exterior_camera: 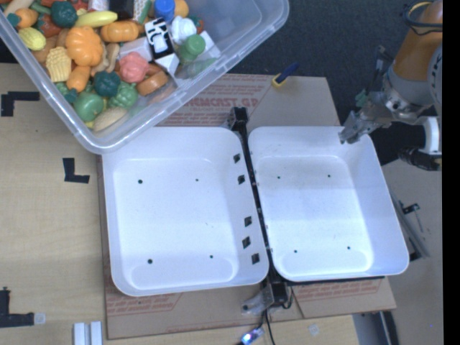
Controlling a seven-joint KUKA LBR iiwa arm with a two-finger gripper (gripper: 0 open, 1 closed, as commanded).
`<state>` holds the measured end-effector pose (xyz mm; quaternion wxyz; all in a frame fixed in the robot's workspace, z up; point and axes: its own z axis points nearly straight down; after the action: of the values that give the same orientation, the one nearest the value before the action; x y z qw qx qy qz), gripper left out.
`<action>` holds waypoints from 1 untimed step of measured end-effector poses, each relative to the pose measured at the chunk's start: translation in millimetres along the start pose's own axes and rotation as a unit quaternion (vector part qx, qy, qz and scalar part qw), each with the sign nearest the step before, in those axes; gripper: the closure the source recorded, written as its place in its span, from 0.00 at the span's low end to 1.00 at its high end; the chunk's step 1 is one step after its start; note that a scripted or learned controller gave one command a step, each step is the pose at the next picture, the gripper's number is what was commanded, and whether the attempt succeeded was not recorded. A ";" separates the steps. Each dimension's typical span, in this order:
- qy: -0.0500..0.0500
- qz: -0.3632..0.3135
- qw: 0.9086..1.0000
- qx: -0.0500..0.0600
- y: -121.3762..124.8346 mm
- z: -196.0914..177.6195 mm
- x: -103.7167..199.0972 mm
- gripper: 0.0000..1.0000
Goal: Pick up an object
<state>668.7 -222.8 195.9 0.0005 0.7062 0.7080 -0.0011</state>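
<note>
Toy food (93,49) is where the picking stock lies: a bright heap of plastic vegetables and small packets at the far left. It's crammed into the left part of a tilted clear tub (241,20), well apart from the business end of the robot. The bench (43,228) spreads underneath with a cardboard sheet (215,103) on it. On that sit the left bin (172,214) and the right bin (316,207), touching along a dark centre seam, and their white floors show nothing but a few small dark dots. In from the right comes the arm (420,49), orange band bright, reaching towards the far right corner of the right bin. The gripper (350,131) sits just about over that bin's rim. It's small and grey against grey here, so I cannot tell whether the claw is spread or pressed together, though nothing looks caught in it. Smallest of all, a blue-and-yellow bit (285,74) lies on the cardboard's far edge. The danger as I read it is a descent from this spot, which meets bare plastic or clips the rim. A close there pinches air, because everything worth grabbing is across the bench in the tub.
</note>
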 end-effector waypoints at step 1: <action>0.002 -0.003 1.000 -0.004 -7.9 -72.8 68.6 1.00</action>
<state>660.7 -154.1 268.6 0.0019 0.7043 0.7099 0.0026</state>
